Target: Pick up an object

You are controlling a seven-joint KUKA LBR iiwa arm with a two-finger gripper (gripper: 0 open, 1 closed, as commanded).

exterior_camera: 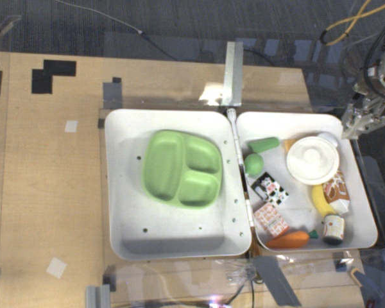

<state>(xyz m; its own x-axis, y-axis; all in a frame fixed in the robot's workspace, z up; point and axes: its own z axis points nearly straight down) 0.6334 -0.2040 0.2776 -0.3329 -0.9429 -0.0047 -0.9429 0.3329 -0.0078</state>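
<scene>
Objects (313,160) (right bin (366,201)), wooden bench (45,191)

A robotics lab or test bench, by the look of it; two white bins (125,239) sit fixed side by side on a plywood bench (45,191), held by metal brackets (233,72). Black tape marks (50,74) dot the wood; loose yellow cables (359,11) trail over grey carpet (147,5).

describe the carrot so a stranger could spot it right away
Look in the right-hand white bin, along its near edge. The carrot lies there on its side, just below a red-patterned packet. It is the only orange, tapered thing in that bin.
</scene>
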